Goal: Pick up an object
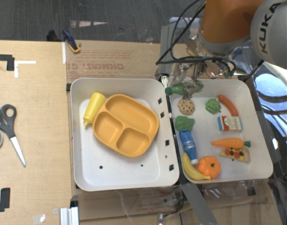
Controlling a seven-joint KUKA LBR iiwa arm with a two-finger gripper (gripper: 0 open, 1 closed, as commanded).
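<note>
The gripper (189, 87) hangs at the top of the frame, right of centre, over the upper left corner of the right bin (256, 172). Wires and metal parts crowd it there, so I cannot tell how it stands. A dark green piece (177, 89) lies just below it, too small to name.

The right bin, in the lower right of the frame, holds many toy foods. A chocolate-chip cookie (186, 107) lies just under the gripper. Right of it sit a green broccoli (212, 106) and an orange-red sausage (228, 105). Below those is a small carton (229, 123) whose print is too small to read. A leafy green piece (184, 123) sits above a blue bottle (188, 146). A carrot (230, 143) lies above a pizza slice (238, 154). A banana (193, 169) touches an orange pumpkin (210, 167) at the lower edge.

The left bin (87, 172), in the middle of the frame, holds a yellow divided plate (126, 124) with three compartments, and a yellow bottle (93, 108) touching its upper left rim.

The arm (270, 22) at upper right bears the letters KUKA. Cardboard (110, 60) above the left bin shows faint mirrored red print. Scissors (10, 130) lie at the left edge.
</note>
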